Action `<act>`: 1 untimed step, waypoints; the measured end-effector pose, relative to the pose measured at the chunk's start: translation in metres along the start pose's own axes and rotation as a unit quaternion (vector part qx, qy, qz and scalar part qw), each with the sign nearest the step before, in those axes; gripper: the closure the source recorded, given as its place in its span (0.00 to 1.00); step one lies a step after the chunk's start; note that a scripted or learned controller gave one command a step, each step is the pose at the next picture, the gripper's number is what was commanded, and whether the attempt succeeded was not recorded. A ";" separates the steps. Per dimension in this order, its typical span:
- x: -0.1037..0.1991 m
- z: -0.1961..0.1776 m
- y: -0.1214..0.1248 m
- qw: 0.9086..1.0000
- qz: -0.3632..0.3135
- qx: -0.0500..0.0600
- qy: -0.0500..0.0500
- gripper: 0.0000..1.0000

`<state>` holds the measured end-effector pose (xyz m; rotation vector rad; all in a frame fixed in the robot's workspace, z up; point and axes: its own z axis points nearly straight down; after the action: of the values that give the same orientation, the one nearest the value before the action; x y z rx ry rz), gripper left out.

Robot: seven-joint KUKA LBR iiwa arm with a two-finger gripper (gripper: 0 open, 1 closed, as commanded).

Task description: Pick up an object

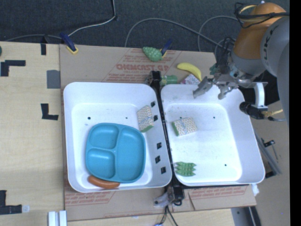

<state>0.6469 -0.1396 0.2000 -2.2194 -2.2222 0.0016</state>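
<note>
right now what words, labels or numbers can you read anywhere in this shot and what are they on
"CHEMICAL GU..." roughly, in red print on the cardboard sheet behind the left bin; the last letters are unclear.
Smaller red print beneath it: too blurred to read.
Red print along the cardboard's front edge below the bins: too small to read.
The patterned packets show no legible text.

Dark carpet [56, 8] (cables [113, 4] trailing), wood bench [23, 140].

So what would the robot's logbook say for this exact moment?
gripper: open, above right bin's far edge | holding: nothing | sponge: in right bin, untouched
</note>
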 end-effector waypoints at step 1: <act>0.045 0.094 -0.027 1.000 0.000 0.001 0.000 0.00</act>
<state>0.6196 -0.0951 0.1060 -2.2172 -2.2209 0.0036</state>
